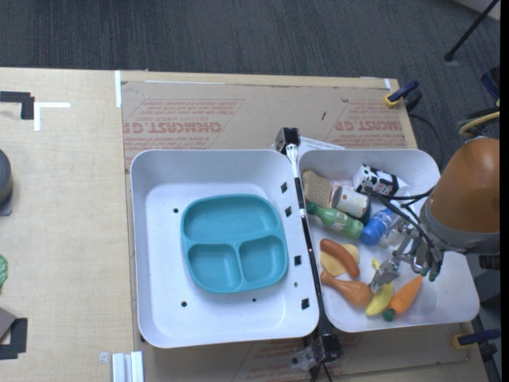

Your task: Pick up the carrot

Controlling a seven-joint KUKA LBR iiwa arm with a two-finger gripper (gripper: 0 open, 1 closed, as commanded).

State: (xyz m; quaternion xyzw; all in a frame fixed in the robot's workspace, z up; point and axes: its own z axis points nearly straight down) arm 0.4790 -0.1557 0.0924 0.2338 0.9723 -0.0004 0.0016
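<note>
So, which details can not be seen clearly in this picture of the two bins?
- Gripper: too small and blurred in the camera view to tell how its fingers stand.
- Carrot: whether the gripper touches it is unclear; they sit close together.
- Arm: cut off by the right edge.
- Yellow item: partly hidden under the gripper, so its kind is uncertain.
- Labels on the bottles: too small to read.

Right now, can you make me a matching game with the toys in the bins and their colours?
Things:
1. carrot
2. divided plate
3. hot dog
4. bottle

Colours:
A. green
B. orange with a green end
C. red in a tan bun
D. teal

Pairs: 1-B, 2-D, 3-C, 4-A
</note>
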